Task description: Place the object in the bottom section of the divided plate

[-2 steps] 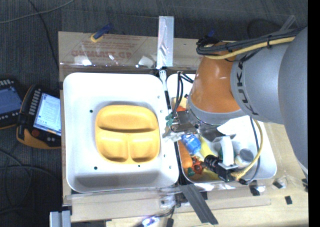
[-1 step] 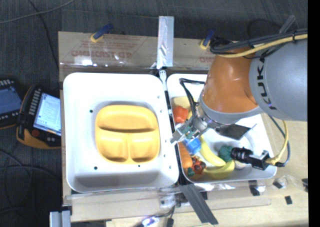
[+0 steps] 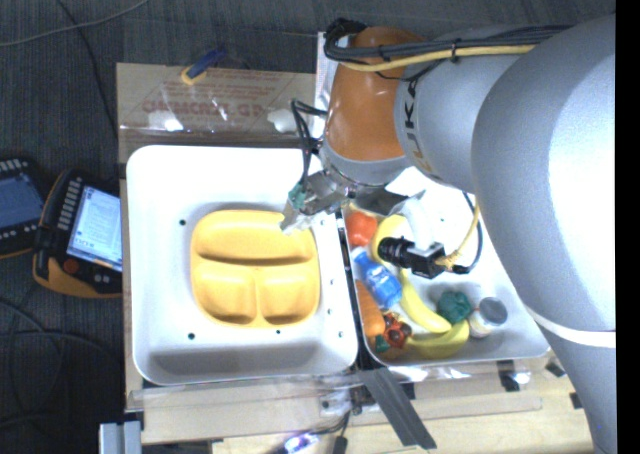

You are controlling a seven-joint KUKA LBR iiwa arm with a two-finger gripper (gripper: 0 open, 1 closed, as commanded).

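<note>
A teach pendant (image 3: pixel 82 234) lies on the floor at nine o'clock of the left bin (image 3: pixel 160 332). In that bin sits the yellow divided plate (image 3: pixel 256 267), all its sections bare. The gripper (image 3: pixel 297 210) hangs over the plate's two-o'clock corner; whether its fingers pinch a small greenish object cannot be told. At three o'clock, the right bin (image 3: pixel 520 342) holds a banana (image 3: pixel 425 314), a blue bottle (image 3: pixel 381 282) and other small items.

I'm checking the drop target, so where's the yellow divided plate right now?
In the camera view, the yellow divided plate lies in the middle of the left white bin, with the gripper over its upper right corner.
</note>
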